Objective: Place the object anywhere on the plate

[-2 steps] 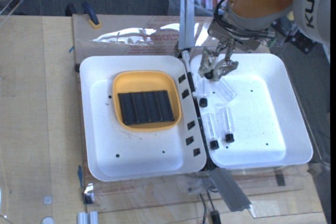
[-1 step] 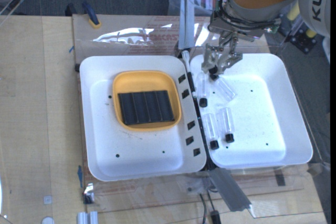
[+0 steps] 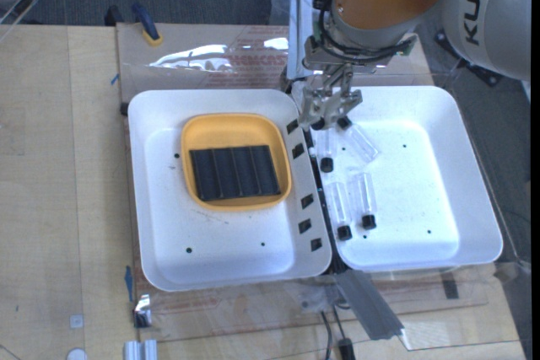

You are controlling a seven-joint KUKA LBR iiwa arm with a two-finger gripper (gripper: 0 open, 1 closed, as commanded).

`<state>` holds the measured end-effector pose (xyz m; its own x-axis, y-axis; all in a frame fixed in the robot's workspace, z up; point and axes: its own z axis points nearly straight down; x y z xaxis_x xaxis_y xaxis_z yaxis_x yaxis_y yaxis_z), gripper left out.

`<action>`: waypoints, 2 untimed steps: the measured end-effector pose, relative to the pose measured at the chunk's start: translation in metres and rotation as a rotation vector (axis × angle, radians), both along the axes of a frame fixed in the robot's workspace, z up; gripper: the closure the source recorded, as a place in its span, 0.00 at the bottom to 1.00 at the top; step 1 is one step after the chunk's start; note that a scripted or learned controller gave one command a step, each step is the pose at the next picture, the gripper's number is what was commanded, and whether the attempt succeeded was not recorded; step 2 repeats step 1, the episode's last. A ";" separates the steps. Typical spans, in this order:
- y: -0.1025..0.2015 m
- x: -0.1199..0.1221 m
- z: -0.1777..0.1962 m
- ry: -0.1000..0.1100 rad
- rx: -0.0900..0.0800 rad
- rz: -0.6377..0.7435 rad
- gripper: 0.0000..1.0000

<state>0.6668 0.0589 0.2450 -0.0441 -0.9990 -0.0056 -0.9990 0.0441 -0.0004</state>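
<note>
A yellow plate (image 3: 196, 139) with rounded corners sits in the left white bin (image 3: 219, 261). On the plate lies a flat black ridged block (image 3: 234, 173) that covers most of its middle. My gripper (image 3: 327, 112) hangs below the orange wrist band, over the seam between the two bins at their far side. It is to the right of the plate and apart from the block. I see nothing held under it. Several clear tubes with black caps lie in the right bin (image 3: 439, 223), just below the gripper.
One clear tube (image 3: 363, 145) lies slanted near the gripper; two more (image 3: 340, 208) (image 3: 365, 200) lie side by side toward the front. A row of small black tabs (image 3: 304, 202) runs along the left bin's right rim. Clear plastic sheeting (image 3: 219, 55) lies behind the bins.
</note>
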 end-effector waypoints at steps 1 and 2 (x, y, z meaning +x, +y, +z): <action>-0.001 0.000 0.000 -0.001 0.000 -0.001 0.00; -0.001 0.000 0.000 -0.001 0.000 -0.001 0.00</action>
